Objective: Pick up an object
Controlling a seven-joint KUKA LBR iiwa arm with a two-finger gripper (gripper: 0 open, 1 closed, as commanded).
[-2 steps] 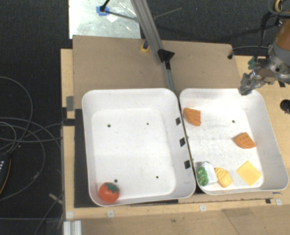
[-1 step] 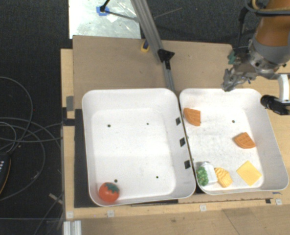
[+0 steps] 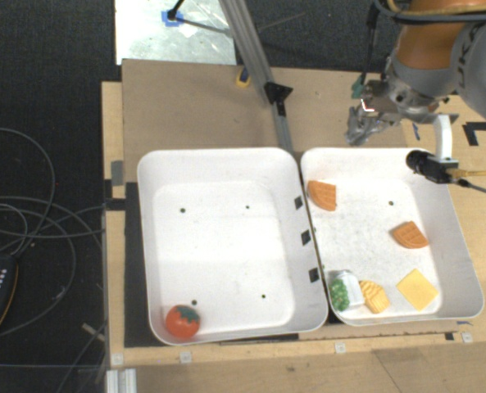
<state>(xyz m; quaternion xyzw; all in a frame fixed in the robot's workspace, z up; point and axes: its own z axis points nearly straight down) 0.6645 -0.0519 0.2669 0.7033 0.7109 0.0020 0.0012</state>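
Brown bench, dark carpet around.

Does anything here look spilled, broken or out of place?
Nothing stands out. A tomato sits alone in the left bin, the other food pieces lie in the right bin, and nothing is spilled on the bench.

the brown bench carries two shallow white bins side by side, the left bin and the right bin, their inner rims touching at the middle. a slanted grey pole meets the bench behind them.
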